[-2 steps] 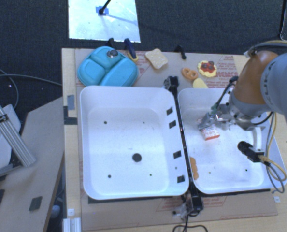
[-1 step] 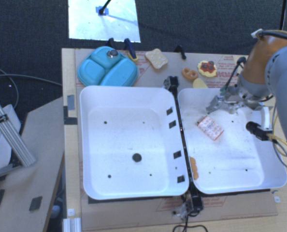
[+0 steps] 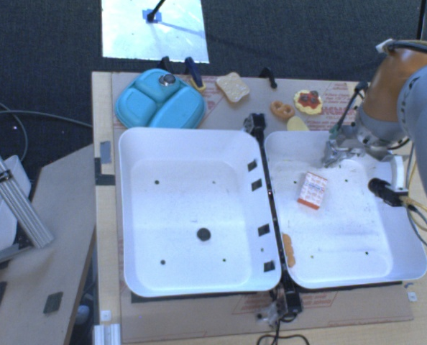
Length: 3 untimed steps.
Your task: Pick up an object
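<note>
A small red and white box (image 3: 313, 190) lies flat in the right bin (image 3: 386, 264), left of its middle. My gripper (image 3: 333, 154) hangs over the far part of that bin, up and to the right of the box and apart from it. Nothing shows in its grasp. A small tan biscuit-like piece (image 3: 288, 250) rests against the right bin's left wall near the front. In the left bin (image 3: 138, 192) a dark round disc (image 3: 203, 233) lies near the middle.
Behind the bins on the bench lie a blue divided plate (image 3: 159, 99), a toast slice (image 3: 232, 87), a pretzel (image 3: 282, 109), a small tart (image 3: 308, 101) and a yellow piece (image 3: 297, 124). A black cable end (image 3: 383, 189) hangs over the right bin's right side.
</note>
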Available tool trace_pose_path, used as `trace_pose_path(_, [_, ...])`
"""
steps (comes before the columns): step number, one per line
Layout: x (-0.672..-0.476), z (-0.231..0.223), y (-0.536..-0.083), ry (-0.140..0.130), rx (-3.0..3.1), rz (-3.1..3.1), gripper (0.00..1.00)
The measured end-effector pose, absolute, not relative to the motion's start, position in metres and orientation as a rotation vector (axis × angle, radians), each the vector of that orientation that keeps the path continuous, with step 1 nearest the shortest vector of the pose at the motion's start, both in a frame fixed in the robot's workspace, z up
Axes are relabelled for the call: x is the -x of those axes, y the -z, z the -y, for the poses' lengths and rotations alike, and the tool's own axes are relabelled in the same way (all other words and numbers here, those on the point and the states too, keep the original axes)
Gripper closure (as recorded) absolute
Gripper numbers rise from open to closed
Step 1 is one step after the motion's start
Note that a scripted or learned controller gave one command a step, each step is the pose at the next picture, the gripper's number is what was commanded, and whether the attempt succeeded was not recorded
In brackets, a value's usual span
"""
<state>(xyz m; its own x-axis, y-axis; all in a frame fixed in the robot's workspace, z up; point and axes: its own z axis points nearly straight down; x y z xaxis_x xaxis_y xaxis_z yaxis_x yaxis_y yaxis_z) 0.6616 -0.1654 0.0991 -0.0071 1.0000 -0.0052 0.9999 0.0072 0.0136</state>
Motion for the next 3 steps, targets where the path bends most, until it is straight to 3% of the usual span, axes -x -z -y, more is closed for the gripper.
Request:
trace_pose_path(1, [-0.661, 0.165, -0.098, -0.008, -2.203, -2.223, 0.00])
trace_pose_path(2, [-0.614, 0.116, -0.086, -0.005, -2.209, -2.224, 0.00])
trace_pose_path(3, [-0.617, 0.118, -0.098, -0.009, -2.209, -2.221, 1.00])
